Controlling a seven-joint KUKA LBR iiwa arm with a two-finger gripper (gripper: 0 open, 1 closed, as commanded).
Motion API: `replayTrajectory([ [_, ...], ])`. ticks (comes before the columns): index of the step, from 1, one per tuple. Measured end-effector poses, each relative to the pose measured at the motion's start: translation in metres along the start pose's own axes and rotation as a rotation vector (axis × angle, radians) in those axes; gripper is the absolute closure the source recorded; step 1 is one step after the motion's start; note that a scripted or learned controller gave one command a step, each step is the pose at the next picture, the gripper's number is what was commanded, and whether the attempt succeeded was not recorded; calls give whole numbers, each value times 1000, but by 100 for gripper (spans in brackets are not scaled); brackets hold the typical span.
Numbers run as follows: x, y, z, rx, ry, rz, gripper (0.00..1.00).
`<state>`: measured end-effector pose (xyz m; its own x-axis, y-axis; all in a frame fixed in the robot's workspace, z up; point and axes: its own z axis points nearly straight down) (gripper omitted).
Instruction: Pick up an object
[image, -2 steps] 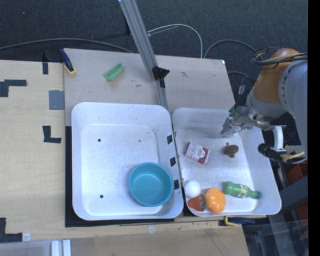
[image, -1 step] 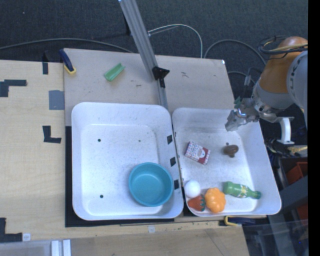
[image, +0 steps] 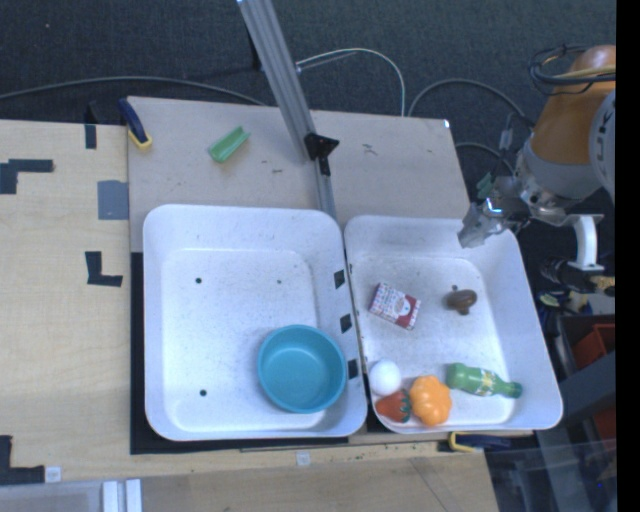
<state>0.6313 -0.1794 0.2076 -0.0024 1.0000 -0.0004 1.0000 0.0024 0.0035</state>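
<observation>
Jaws on your gripper (image: 474, 232) sit over the right white bin's (image: 530, 330) far corner; you cannot tell how wide they stand. Below lie your small brown lump (image: 461, 299), red carton (image: 394, 305), green bottle (image: 482, 381), orange pepper (image: 431, 399) and white egg (image: 385, 377)

A pale wooden bench (image: 60, 320) carries black tape marks and a grey patch. Behind it lies a dark carpeted floor (image: 130, 45) crossed by thin cables (image: 360, 55). A grey metal pole (image: 285, 85) slants down to a beige board (image: 400, 165), where a green clip (image: 228, 144) lies.
</observation>
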Motion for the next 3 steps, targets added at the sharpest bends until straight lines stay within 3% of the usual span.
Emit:
replayTrajectory([
  [1,1,1,-27,1,0,0,100],
  [3,108,-42,-20,6,3,-4,100],
])
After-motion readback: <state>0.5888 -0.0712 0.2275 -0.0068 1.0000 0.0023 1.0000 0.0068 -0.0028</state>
